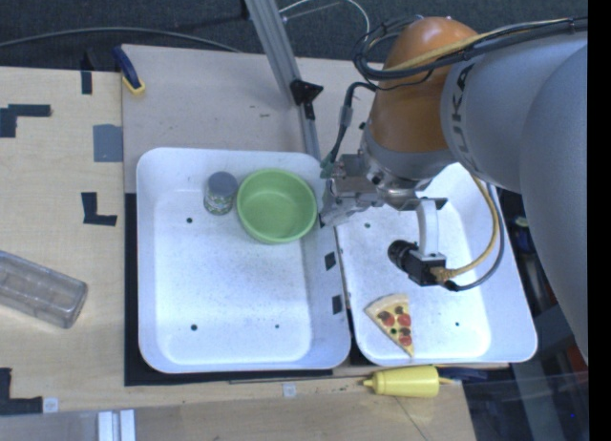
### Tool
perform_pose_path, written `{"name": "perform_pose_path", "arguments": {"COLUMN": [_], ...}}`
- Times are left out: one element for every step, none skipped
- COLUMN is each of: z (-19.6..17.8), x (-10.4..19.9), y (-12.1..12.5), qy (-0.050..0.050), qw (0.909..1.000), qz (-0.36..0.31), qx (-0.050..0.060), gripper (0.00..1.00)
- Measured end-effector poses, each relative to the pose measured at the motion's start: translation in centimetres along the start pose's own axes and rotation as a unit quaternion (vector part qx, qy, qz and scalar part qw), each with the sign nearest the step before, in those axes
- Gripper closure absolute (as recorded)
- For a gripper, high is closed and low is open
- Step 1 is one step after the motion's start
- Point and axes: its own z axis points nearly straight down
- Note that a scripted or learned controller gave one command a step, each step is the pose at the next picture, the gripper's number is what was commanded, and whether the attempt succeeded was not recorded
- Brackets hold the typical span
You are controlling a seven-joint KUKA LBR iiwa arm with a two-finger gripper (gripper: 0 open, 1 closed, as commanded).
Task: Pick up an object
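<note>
Bowl (277,205) right of can (221,193), in left bin (229,344)

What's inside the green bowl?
The green bowl in the left bin looks empty; its bare green bottom shows. A small grey can stands just beside it. The bowl's near wall hides a little of its inside.

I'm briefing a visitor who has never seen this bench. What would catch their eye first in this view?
First the big grey arm with its orange band, reaching in from the right, its pincer low over the seam between the two white bins. Next the green bowl in the left bin, beside a small grey can. Then the toy pizza slice near the front of the right bin.
</note>
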Motion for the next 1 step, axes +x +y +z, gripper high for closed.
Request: {"name": "perform_pose_path", "arguments": {"z": [-0.28], "x": [5.39], "y": [-1.44], "qy": [0.0], "qw": [1.0], "qz": [-0.001], "qx": [0.0], "gripper": [1.0]}}
